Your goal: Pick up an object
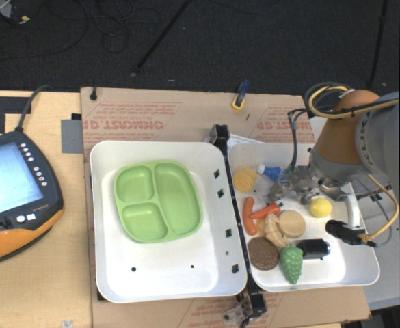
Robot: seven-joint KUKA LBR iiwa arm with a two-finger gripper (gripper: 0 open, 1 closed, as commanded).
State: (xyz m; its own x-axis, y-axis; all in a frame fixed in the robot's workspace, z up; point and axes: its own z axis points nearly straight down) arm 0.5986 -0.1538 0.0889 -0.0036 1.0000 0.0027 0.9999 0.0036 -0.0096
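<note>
- Nearest the lens, low in the right bin (364,272): green grapes (292,263), touching a brown cookie (262,253) and a black block (314,249).
- Above those, piled close: tan bun (290,223), carrot (263,212), sausage (249,215), yellow knobbly piece (245,179), blue piece (273,172), lemon (321,208).
- Gripper (297,185) down among the upper pile, between blue piece and lemon; jaws hidden in clutter, open or closed cannot be told, nothing seen gripped.
- Likely toy food: light, stiff plastic, smooth and apt to slip or roll.
- Lemon probably easiest: stands a little apart, best pinched across its short middle.
- Grapes bumpy, good purchase across the width; cookie flat, hard to get under.
- Count: two bins, one of each food piece, nine pieces or so.
- Left bin (117,265) holds one green tray (158,201) with three compartments.
- One tablet (11,193) on the counter (29,285), far left.
</note>
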